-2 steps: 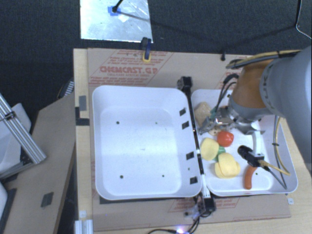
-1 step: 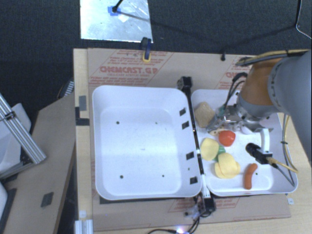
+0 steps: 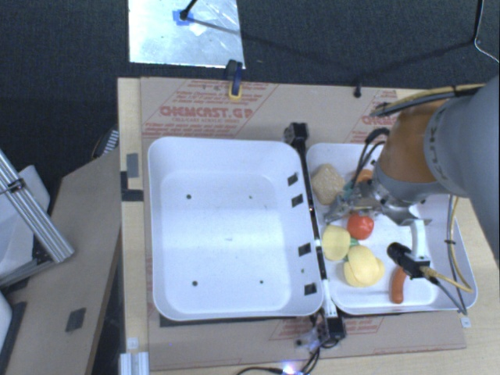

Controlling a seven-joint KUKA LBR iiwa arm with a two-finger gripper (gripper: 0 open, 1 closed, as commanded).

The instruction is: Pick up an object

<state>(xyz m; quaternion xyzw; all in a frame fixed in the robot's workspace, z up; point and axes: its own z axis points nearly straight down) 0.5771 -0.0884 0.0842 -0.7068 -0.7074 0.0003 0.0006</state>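
Arm over the right bin (image 3: pixel 461 303).
The hand (image 3: pixel 353 206) sat just above a tomato (image 3: pixel 360 226); its grip could not be told.

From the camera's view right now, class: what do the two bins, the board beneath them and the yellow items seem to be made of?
Bins: the left bin and right bin look like thin moulded white plastic, smooth with a faint sheen and rounded rims.
Board: probably cardboard, matte tan with red print.
Yellow items: likely plastic toy fruit, glossy and evenly coloured, though that is uncertain.

Two white bins (image 3: pixel 226 225), two yellow fruits (image 3: pixel 364 266), one tomato (image 3: pixel 360 226).
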